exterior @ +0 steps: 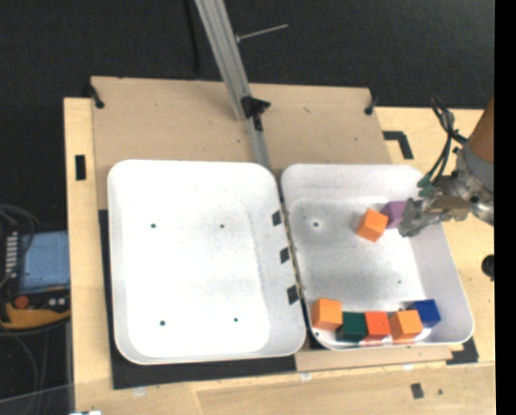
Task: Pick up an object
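Taking the right bin (430, 258) as the landmark: along its near wall sits a row of blocks, an orange one (328, 312), a green one (353, 325), two more orange (378, 322) (405, 322) and a blue one (426, 311), packed side by side and touching, so a claw would find little room between them. Farther in, near the bin's middle, a lone orange cube (372, 225) sits tilted, with a purple block (396, 212) just beside it on the arm's side. The claw (410, 221) hangs right by the purple block; whether it is released or clenched I cannot tell. The cube looks light, stiff and smooth-faced, likely not fragile; its free opposite flat faces seem the best hold, square on, since a corner grip may slip.
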